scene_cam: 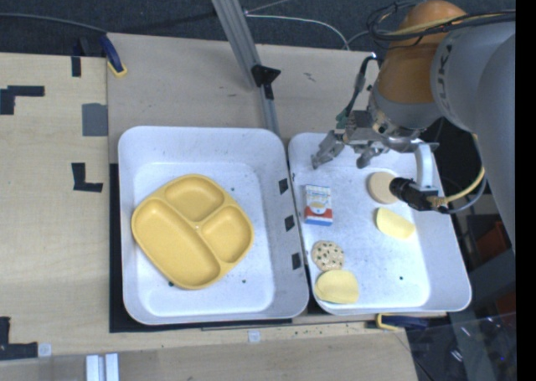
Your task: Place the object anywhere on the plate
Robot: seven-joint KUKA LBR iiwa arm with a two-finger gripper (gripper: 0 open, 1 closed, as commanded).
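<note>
So far you have nothing on the yellow plate (193, 229): the tool (347, 150) hangs open and empty, the small carton (317, 204) just below it untouched.

From my station I see two white bins side by side on the wooden bench (50, 229), the left bin (134, 287) and the right bin (435, 287) touching along their inner edges. A grey metal pole (239, 36) slants in from the top edge toward the bins' far corners. Black tape marks (82, 177) sit on the bench's left side, and a thin cable (289, 15) lies along the bench's far edge.
</note>
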